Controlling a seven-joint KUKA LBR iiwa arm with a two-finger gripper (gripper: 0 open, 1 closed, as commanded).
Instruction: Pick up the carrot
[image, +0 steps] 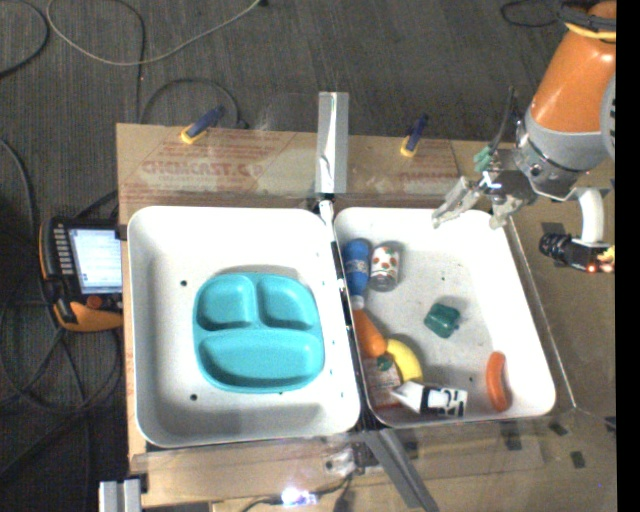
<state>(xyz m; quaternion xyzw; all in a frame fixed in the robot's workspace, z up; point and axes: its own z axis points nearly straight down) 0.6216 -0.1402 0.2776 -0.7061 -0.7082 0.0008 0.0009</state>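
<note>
The carrot (497, 381), a short orange-red piece, lies alone near the front right corner of the right bin (520, 290). My gripper (470, 212) hangs over the bin's back rim at the upper right, far behind the carrot. Its two fingers are spread open with nothing between them. The arm's orange band (572, 70) shows above it at the top right.
Along the right bin's left wall lie a blue bottle (355, 262), a small can (385, 266), an orange tapered piece (368, 334), a yellow lemon (403, 357) and a white tube (432, 398). A green block (441, 319) sits mid-bin. The left bin holds a teal divided tray (259, 331).
</note>
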